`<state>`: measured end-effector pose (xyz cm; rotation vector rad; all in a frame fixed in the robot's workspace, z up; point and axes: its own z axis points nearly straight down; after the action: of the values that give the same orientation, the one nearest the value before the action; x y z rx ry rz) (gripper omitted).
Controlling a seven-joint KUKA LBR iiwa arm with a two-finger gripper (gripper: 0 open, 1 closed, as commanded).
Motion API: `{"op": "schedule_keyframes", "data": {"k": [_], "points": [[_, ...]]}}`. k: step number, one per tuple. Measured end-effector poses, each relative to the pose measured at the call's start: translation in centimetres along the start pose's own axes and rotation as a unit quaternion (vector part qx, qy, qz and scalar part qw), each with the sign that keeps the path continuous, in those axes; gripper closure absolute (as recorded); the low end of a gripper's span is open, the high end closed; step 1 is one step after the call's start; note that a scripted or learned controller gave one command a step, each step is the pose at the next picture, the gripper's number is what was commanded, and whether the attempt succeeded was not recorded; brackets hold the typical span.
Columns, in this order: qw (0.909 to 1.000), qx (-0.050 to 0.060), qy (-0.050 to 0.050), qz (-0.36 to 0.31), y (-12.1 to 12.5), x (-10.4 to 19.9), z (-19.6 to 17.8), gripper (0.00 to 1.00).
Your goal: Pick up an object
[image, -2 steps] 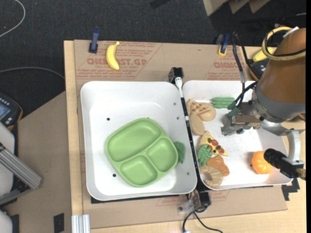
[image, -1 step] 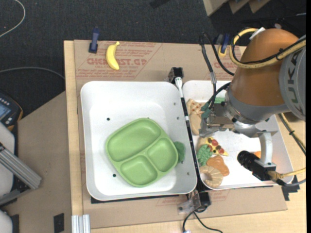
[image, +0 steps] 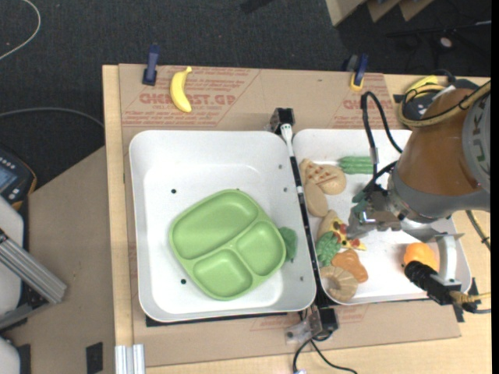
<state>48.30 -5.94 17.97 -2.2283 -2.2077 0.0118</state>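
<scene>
My gripper (image: 357, 226) hangs low over the right bin (image: 390, 291), just right of a heap of toy food. The heap holds a tan waffle-like piece (image: 322, 177), a pale bread piece (image: 316, 201), a green leafy piece (image: 327, 248), a small yellow and red item (image: 338, 230) and a brown piece (image: 348, 263) on a tan disc (image: 340, 285). A green pickle-like toy (image: 356, 164) lies at the bin's far side. An orange toy (image: 419, 253) sits to the right under the arm. Whether anything is between the fingers is hidden by the wrist.
The left bin (image: 148, 178) holds a green divided plate (image: 226, 242), with a small green piece (image: 289, 242) at its right edge. A yellow banana (image: 181, 89) lies on the cardboard behind the bins. Clamps and cables sit along the bins' divider (image: 295, 179).
</scene>
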Motion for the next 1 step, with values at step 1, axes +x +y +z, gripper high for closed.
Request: {"op": "schedule_keyframes", "data": {"k": [1], "points": [[0.9999, -0.006, 0.002, -0.009, -0.50, 9.10, -4.11, 1.00]]}}
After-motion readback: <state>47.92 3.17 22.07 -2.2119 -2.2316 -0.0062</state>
